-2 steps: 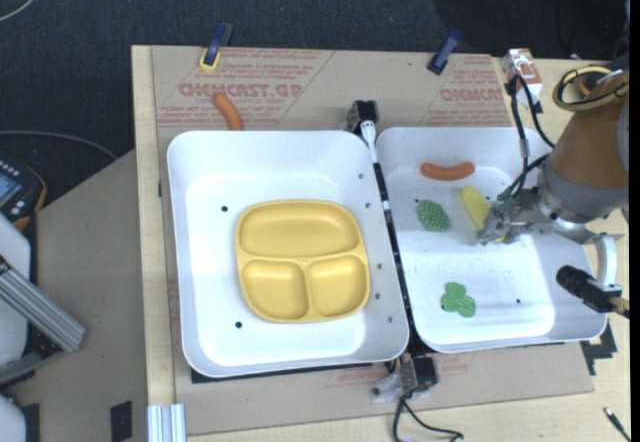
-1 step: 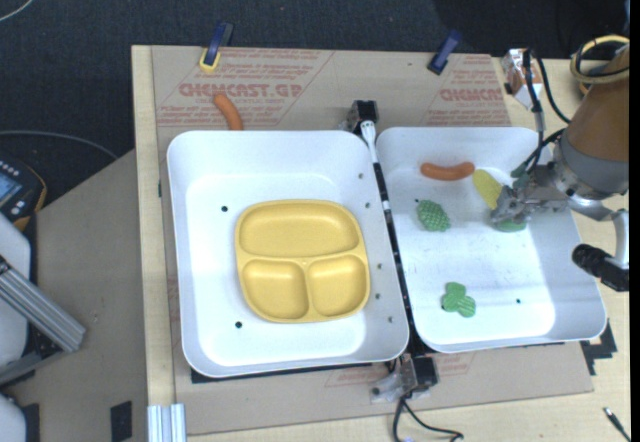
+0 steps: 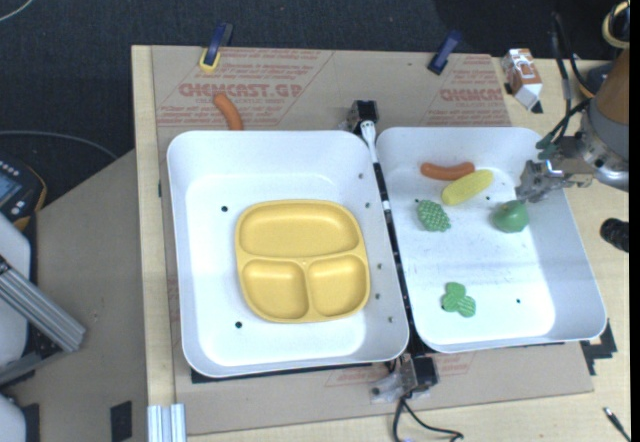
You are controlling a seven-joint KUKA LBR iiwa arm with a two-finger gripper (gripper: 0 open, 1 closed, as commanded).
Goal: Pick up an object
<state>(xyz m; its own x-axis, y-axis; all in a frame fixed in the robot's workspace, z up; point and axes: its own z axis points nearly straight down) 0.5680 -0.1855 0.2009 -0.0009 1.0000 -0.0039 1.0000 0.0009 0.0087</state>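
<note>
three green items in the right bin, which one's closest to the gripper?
The smooth round green piece by the bin's right wall, just below the gripper. The textured green one sits mid-bin; the lobed one lies near the front.

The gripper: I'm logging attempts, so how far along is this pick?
Done: the arm has reached the right bin, and the gripper sits right above the round green object. In hand: nothing visibly held; the object looks to be resting on the bin floor. Left: grasp and lift. The sausage, yellow piece and other green items lie untouched.
</note>
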